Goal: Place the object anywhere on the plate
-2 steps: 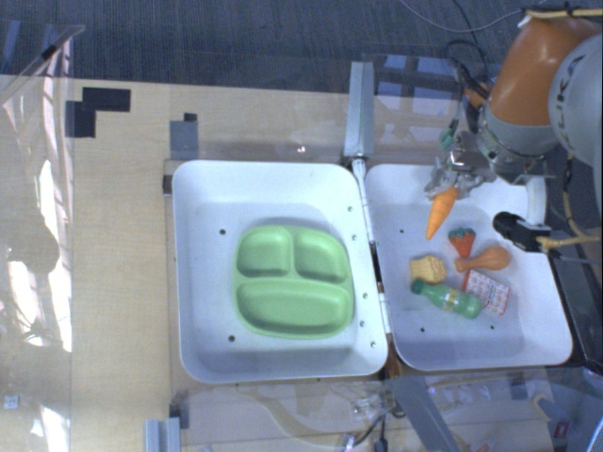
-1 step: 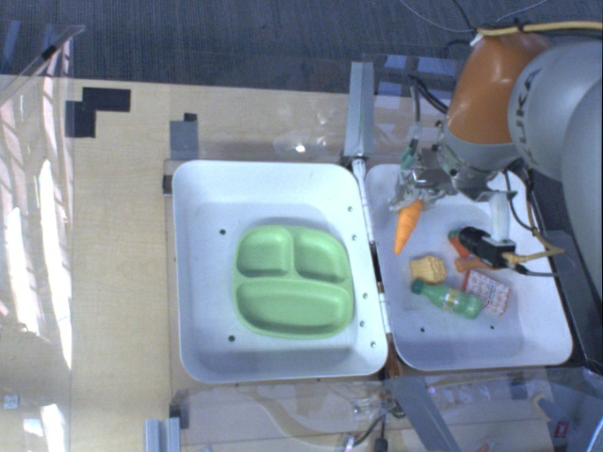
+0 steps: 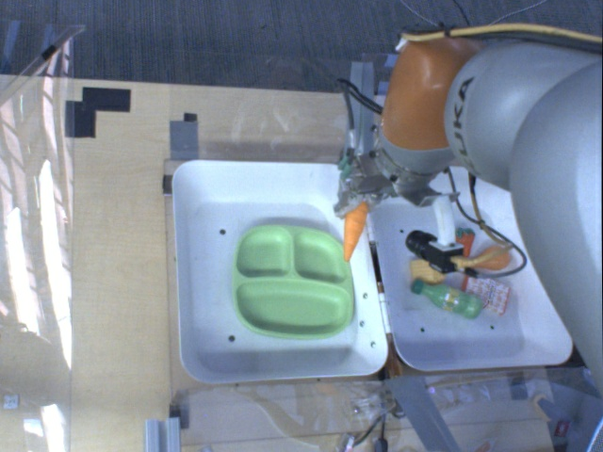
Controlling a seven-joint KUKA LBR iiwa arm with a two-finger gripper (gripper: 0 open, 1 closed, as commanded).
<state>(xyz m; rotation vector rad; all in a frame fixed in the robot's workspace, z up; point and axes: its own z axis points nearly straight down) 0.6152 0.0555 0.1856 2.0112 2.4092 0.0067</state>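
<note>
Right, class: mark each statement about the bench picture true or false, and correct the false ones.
1. The green plate lies in the left bin. True.
2. The carrot rests flat in the plate's largest compartment. False: it hangs point down from the hand, above the plate's right edge.
3. A small green bottle lies in the right bin. True.
4. The plate is a single undivided dish. False: it has three compartments.
5. The arm reaches in from the left. False: it comes from the right.
</note>
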